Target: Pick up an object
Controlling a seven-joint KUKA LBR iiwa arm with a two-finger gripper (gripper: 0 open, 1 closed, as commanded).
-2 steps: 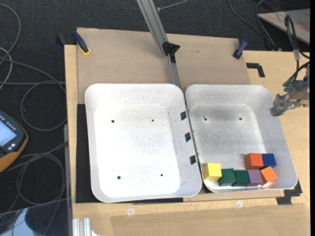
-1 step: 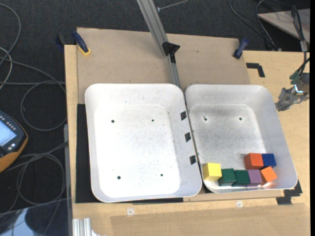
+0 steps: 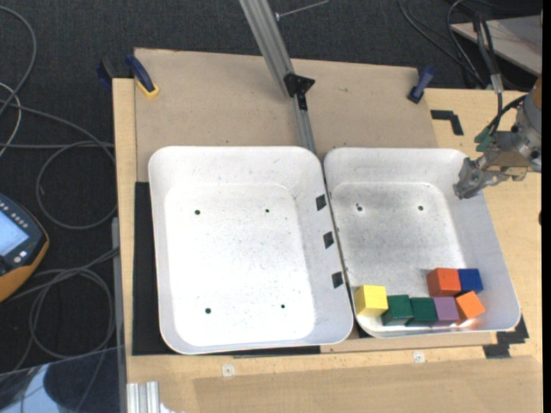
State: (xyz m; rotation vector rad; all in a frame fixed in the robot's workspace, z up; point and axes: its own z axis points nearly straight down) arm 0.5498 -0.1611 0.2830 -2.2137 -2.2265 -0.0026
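Several small blocks lie along the front of the right bin [image 3: 405, 205]: a yellow block [image 3: 372, 298], two green blocks [image 3: 399, 308] [image 3: 423, 310], a purple block [image 3: 446, 309], two orange blocks [image 3: 445, 280] [image 3: 470, 304] and a blue block [image 3: 470, 279]. My gripper [image 3: 470, 181] hangs over the right bin's back right rim, well behind the blocks, with nothing seen between its fingers.
The left bin [image 3: 232, 248] sits beside the right one. A slanted metal rail [image 3: 275, 50] runs from the top down to the gap between the bins. Blue clamps [image 3: 142, 76] [image 3: 421, 83] hold the board's back corners. Cables lie on the floor at left.
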